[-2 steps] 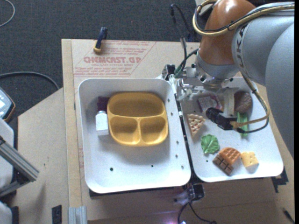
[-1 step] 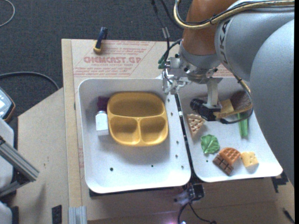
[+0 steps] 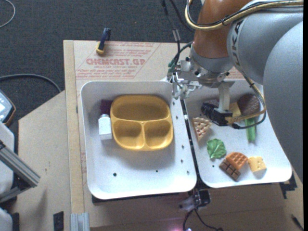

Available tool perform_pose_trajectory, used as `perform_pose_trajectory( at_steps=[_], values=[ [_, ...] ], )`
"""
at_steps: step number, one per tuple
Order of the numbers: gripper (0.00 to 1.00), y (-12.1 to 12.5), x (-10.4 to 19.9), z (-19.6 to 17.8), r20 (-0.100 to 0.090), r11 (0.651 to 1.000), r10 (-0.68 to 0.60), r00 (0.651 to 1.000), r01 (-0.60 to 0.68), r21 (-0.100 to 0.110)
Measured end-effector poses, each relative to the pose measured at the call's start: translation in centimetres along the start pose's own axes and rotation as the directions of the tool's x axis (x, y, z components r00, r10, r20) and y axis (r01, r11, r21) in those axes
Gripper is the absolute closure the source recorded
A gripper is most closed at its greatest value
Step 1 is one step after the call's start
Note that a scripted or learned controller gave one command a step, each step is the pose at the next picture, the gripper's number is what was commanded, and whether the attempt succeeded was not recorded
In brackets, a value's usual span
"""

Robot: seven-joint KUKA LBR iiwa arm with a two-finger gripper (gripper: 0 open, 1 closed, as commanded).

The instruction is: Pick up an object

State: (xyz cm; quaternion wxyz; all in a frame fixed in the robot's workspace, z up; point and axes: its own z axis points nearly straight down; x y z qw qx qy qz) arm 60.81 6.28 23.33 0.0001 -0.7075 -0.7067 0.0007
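One step in hand, judged as the approach to a grasp: the gripper [image 3: 180,86] hangs over the far end of the shared wall [image 3: 188,129] between the bins, holding nothing that can be seen; whether it is open or closed cannot be told. Advice for the step: choose a piece lying clear of its neighbours and clear of the wall, come down straight over its middle, and close across its narrow side. Best candidate, by this judgement: the pizza slice [image 3: 201,127], nearest the gripper, lying flat in the right bin just beside the shared wall, so the wall-side approach is the risk. Left bin [image 3: 96,177], contents: yellow divided plate [image 3: 142,121], three compartments, all bare; small white bottle [image 3: 105,126] just beside the plate's left edge; dark purple item [image 3: 106,105] behind the bottle, kind not clear. Right bin [image 3: 276,170], contents: pizza slice as above; green leaf [image 3: 216,148] near it, toward the front; waffle piece [image 3: 233,165] and cheese wedge [image 3: 256,164] side by side at the front; brown rounded piece [image 3: 249,104] at the far side, with a green stalk [image 3: 250,129] just below it
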Motion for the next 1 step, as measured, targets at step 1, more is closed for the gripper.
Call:
perform_pose_trajectory(
  at_steps=[1],
  values=[
    [1.0,-0.08,0.04,0.05,0.0,1.0,-0.002,1.0,0.002,0.001]
  ],
)
